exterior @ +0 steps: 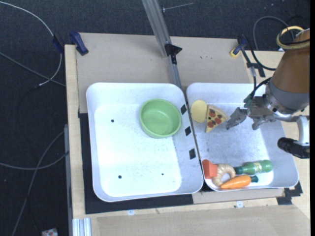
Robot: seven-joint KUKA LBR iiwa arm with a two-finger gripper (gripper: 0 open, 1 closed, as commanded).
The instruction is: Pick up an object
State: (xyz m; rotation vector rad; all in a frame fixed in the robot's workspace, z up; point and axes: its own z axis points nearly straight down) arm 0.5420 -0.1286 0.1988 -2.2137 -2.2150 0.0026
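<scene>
In the right bin, a toy pizza slice lies next to a yellow rounded toy near the far left corner. Along the near wall lie a red block, a beige pastry-like toy, an orange carrot and a green bottle. My gripper hangs over the right bin, just right of the pizza slice, its two dark fingers spread apart with nothing between them. A green bowl stands in the left bin.
A metal post slants across the bench behind the bins. Blue clamps sit at the bench's far corners. Cables trail near the arm on the right. Black tabs mark the seam between the bins.
</scene>
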